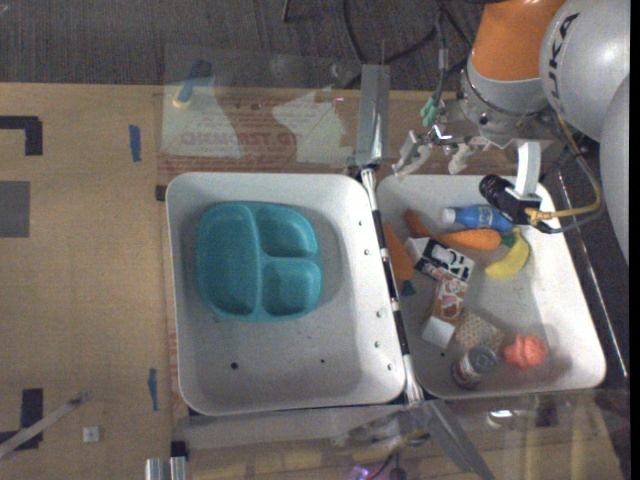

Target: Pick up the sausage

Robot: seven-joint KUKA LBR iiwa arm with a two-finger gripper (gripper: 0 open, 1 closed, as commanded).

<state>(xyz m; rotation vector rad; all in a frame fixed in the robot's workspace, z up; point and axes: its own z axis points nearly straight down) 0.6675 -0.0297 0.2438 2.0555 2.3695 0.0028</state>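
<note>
End effector (437, 155) hangs over right bin's (560, 308) far-left corner, fingers spread, gripping nothing, touching nothing. Sausage (399, 255) lies along that bin's left wall, beside the carton (443, 259), apart from the end effector.

Robot arm (590, 58): black lettering "KUKA" on grey housing, running up curved surface near top right. Clear sheet (262, 128) on bench behind left bin: faint reddish printed lettering, illegible. Small black-and-white carton (444, 260) in right bin: printed label, too small to read.
</note>
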